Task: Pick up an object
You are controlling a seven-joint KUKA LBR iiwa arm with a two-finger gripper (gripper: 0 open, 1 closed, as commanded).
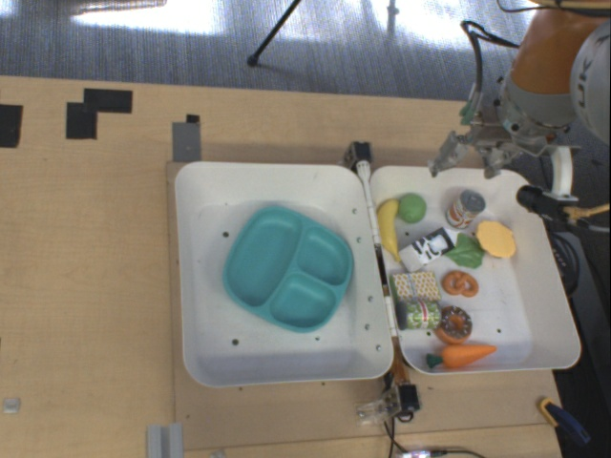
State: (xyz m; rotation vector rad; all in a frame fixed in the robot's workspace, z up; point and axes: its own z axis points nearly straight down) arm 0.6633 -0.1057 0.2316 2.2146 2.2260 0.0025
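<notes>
My gripper [465,164] hangs over the back rim of the right bin [549,305], open, its two fingers spread with nothing between them. Just below it in the bin stands a small can [466,208], with a green ball [412,207] and a banana [387,227] to its left. Further forward lie a yellow-orange disc [496,239], a green leaf [466,252], a black-and-white box [427,248], a pretzel [460,282], a checkered packet [417,286], a chocolate donut [454,324] and a carrot [463,355].
The left bin [205,332] holds a teal divided plate [289,267]. A ridge between the bins runs from a black clamp [359,153] at the back. The right side of the right bin's floor is bare.
</notes>
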